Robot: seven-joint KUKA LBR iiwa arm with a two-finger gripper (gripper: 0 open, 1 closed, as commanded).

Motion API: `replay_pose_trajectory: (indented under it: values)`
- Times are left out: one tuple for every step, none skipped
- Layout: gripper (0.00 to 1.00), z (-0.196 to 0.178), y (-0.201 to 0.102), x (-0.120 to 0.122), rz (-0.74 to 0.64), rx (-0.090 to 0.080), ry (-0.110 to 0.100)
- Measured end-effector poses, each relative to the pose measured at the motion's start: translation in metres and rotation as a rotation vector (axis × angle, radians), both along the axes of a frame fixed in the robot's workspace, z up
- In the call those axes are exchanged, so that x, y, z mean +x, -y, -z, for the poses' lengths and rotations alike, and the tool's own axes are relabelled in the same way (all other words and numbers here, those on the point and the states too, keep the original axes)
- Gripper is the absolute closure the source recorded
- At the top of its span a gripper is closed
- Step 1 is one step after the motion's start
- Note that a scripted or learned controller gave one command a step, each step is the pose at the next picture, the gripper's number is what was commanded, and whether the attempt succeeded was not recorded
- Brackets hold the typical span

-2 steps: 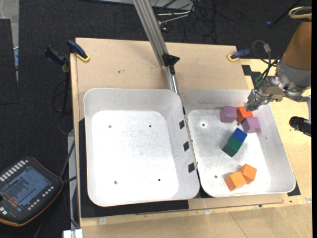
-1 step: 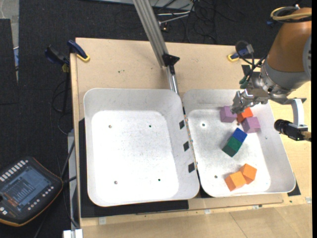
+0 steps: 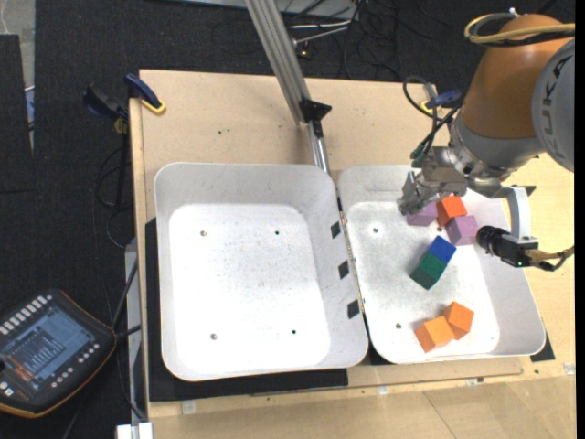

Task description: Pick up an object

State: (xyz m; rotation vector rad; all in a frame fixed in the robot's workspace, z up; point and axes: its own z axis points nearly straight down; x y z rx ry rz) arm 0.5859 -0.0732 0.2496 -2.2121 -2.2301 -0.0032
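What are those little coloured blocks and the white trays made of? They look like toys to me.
The orange blocks, the blue block and the green block look like painted wood or foam: flat faces, sharp edges, matte colour, no shine. The view cannot settle which. The trays look like moulded plastic: smooth white, rounded corners, raised rims, faintly speckled from wear.

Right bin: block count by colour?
In the right bin:
Orange: 3
Purple: 2
Blue: 1
Green: 1
Total: 7; one purple is partly under the tool.
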Motion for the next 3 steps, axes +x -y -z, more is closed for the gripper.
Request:
replay_pose_trajectory:
  values:
    - [1.00,-0.007,-0.056,-0.015,-0.001,0.000,-0.002]
    - [1.00,-0.004,-0.114,-0.021,0.000,0.000,-0.002]
    - [1.00,-0.008,-0.161,-0.039,-0.001,0.000,-0.003]
